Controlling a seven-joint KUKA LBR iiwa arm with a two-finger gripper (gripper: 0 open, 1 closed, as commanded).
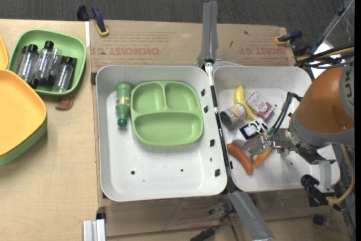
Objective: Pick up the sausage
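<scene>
The sausage (240, 157), an orange-red link, lies slantwise near the front left corner of the right bin (293, 179). My gripper (256, 147) reaches in from the right and hangs low just beside the sausage's upper right side. A small orange piece (262, 157) shows right under the gripper, next to the sausage. I cannot see whether anything is held.
A banana (240, 94), a small can (233, 114), a pink packet (259, 104) and a black-and-white item (252, 128) lie behind the gripper. The left bin (158, 178) holds a green divided plate (167, 113) and a green bottle (122, 103). The divider wall runs close to the sausage's left.
</scene>
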